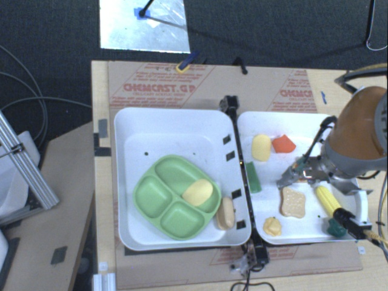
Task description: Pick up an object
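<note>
Closing In On The Right Bin's Small Items

Hovering low over the right bin [303,121], the end effector [295,174] is sitting just above the toast slice [294,203], with nothing visibly between its prongs; they are looking spread, so released is the likeliest reading. Doing this step well is meaning dropping straight down, centring on one piece and avoiding the crowd: the corn cob [328,200] is lying just beside the toast, toward the counter's right edge, and the green block [252,177] is resting against the divider side. The grey arm [357,139] is reaching in from the counter's right edge, its wrist bending down and pointing toward the bin's middle, with the orange band uppermost
</note>
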`<act>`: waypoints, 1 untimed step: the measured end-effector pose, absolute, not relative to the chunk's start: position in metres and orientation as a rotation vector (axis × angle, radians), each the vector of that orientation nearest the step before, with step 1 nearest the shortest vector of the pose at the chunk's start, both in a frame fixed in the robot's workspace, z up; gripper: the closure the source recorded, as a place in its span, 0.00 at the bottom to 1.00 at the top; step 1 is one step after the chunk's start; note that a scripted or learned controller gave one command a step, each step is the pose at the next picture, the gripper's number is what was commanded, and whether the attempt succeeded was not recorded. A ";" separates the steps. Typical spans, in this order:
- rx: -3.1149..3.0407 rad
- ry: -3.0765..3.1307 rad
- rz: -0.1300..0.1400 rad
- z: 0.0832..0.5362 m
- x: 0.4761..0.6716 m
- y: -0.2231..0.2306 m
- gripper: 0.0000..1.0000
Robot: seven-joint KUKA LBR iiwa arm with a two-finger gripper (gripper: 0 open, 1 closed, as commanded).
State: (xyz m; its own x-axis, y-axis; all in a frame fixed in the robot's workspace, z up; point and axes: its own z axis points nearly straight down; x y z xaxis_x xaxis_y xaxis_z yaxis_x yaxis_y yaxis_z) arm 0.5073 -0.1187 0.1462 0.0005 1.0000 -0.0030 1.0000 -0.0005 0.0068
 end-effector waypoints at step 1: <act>2.213 2.216 0.007 0.085 0.489 -0.107 0.00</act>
